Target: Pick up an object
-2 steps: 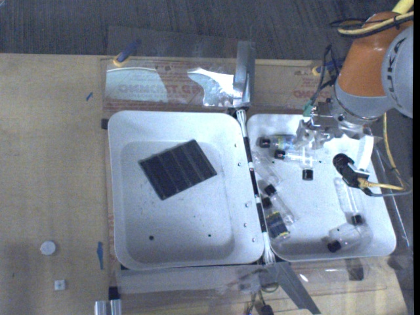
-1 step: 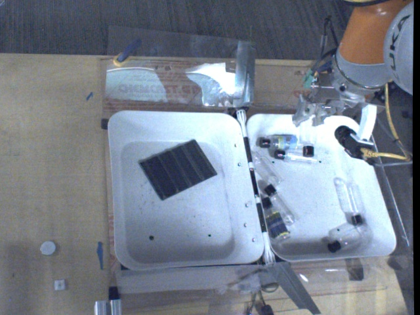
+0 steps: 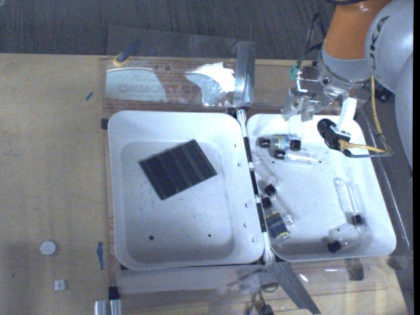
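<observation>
The gripper (image 3: 298, 110) is hanging over the right bin's (image 3: 377, 195) far edge, near a clear tube (image 3: 283, 143); its grip state is unclear.

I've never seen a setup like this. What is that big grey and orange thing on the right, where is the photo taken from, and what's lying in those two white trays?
That is a robot arm. It reaches in from the right, and its gripper hangs above the far edge of the right tray. The single camera sits above the bench, looking down at a slant. The left tray holds one dark ribbed flat panel. The right tray holds several small clear tubes with black caps. I see nothing between the gripper's fingers, so it seems to hold nothing yet.
</observation>
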Motion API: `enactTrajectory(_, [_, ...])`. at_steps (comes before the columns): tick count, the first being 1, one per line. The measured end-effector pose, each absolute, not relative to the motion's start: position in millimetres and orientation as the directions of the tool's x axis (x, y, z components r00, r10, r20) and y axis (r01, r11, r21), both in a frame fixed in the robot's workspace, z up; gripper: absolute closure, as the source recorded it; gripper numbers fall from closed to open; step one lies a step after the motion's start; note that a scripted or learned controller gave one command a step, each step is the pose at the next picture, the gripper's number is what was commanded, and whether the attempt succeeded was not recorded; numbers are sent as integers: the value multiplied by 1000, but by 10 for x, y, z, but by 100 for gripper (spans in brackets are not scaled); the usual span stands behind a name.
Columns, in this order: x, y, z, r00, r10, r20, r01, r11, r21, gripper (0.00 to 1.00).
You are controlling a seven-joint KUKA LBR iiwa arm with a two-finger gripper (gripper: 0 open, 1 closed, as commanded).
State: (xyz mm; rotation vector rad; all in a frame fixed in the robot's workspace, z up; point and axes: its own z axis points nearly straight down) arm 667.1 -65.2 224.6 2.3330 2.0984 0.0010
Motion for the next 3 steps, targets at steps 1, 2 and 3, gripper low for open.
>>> enactTrajectory(1, [6672, -881, 2466, 93, 996, -2, 996, -93, 3, 100])
enactTrajectory(2, [6666, -822, 2319, 149, 989, -1, 989, -149, -2, 100])
enactTrajectory(3, [6667, -817, 2323, 148, 989, -1, 989, -148, -1, 0])
